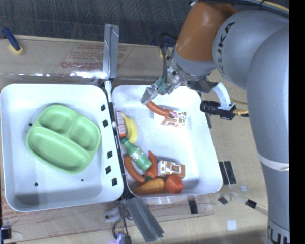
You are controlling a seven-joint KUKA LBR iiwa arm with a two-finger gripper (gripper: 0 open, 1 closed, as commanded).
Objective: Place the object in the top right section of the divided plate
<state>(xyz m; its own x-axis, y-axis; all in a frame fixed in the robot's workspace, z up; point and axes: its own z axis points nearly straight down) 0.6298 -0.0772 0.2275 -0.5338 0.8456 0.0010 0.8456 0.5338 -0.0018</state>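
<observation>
Orange-red, the hot dog (157,109) lies in the right bin (206,151) under the pincer (151,95); it looks light, smooth and rounded, best taken across its middle. Whether the pincer is released or clenched cannot be told. The divided plate (63,137) sits in the left bin (12,136); toy foods crowd the right bin's near corner.

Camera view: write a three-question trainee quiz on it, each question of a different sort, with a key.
1. True or false: the green divided plate lies in the left bin.
2. Which item lies nearest the gripper? A) the tomato B) the sausage C) the carrot
3. Fill in: the banana lies in the ____ bin.

Key: 1 true; 2 B; 3 right.
</observation>
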